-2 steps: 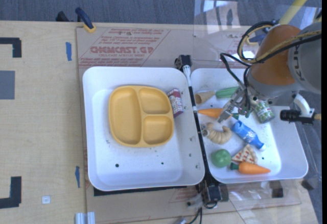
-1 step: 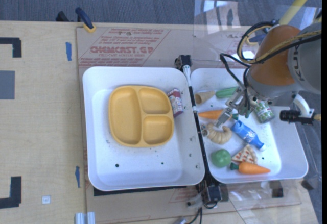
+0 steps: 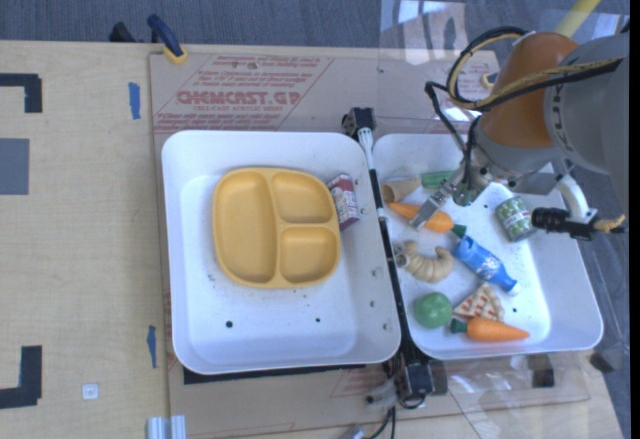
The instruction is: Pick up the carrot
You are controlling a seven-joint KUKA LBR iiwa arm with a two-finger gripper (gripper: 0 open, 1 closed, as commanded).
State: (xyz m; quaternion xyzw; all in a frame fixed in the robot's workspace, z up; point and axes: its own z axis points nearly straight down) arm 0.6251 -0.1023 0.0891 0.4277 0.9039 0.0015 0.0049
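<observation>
Two carrots lie in the right bin (image 3: 575, 302). A small carrot (image 3: 412, 213) lies near the bin's upper left, its green top pointing right. A larger carrot (image 3: 494, 331) rests by the front edge, with its green top to the left. My gripper (image 3: 440, 204) reaches down from the right and sits directly over the small carrot's middle, covering part of it. The view does not show whether the carrot is held. The grey arm with its orange band (image 3: 525, 92) hangs over the bin's upper right.
In the right bin, a croissant (image 3: 425, 262), a blue bottle (image 3: 484, 262), a green ball (image 3: 433, 309), a waffle wedge (image 3: 480, 305), a green can (image 3: 514, 217) and a beige piece (image 3: 401, 190) crowd the carrots. The left bin (image 3: 200, 327) holds a yellow divided plate (image 3: 275, 225) and a small can (image 3: 345, 200).
</observation>
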